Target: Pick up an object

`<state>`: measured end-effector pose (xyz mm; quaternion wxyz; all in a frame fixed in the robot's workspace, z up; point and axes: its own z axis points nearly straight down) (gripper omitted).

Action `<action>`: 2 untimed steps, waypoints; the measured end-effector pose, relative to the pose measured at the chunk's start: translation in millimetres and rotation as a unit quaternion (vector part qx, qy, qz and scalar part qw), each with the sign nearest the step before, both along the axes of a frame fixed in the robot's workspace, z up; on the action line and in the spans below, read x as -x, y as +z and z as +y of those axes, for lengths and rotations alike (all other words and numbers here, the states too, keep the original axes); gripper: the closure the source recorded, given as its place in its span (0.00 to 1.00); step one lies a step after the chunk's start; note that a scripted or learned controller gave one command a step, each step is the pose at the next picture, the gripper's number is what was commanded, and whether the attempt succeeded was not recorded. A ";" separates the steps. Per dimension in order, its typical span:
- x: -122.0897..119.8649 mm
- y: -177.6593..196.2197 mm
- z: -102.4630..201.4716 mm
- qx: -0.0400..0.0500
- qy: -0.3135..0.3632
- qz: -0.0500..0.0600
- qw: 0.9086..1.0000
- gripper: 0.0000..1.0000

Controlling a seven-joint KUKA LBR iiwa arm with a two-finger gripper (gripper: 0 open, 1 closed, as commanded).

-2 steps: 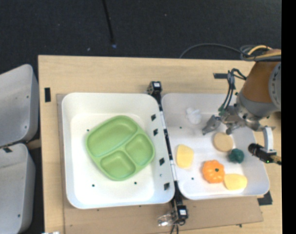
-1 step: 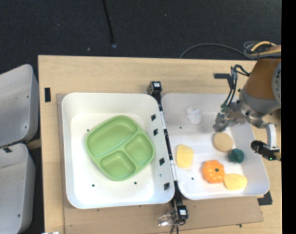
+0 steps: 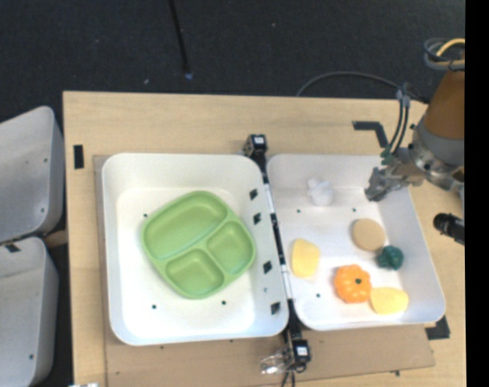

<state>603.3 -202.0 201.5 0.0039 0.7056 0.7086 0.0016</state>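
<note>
- The gripper (image 3: pixel 379 185) hung over the right bin's (image 3: pixel 417 313) far right corner, well apart from the nearest piece, a tan biscuit (image 3: pixel 368 234).
- Whether its jaws were open or shut could not be told; nothing visibly sat between them.
- A good next move would probably be to centre over the biscuit and descend straight, avoiding the green ball (image 3: pixel 391 257) beside it.
- The arm (image 3: pixel 445 119) reached in from the right, wrist angled down.

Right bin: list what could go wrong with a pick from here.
1. The orange pumpkin-shaped piece touches a yellow piece, so closing on one may shove the other.
2. The small teal object lies close beside the tan round piece; a descent could catch both.
3. The gripper hangs over the right bin at its far edge, away from most pieces.
</note>
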 end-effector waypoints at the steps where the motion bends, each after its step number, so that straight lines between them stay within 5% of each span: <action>1: -8.3 47.2 -2.4 0.000 -0.001 0.000 1.000 1.00; 2: -8.9 81.1 -4.2 0.000 0.000 0.002 1.000 1.00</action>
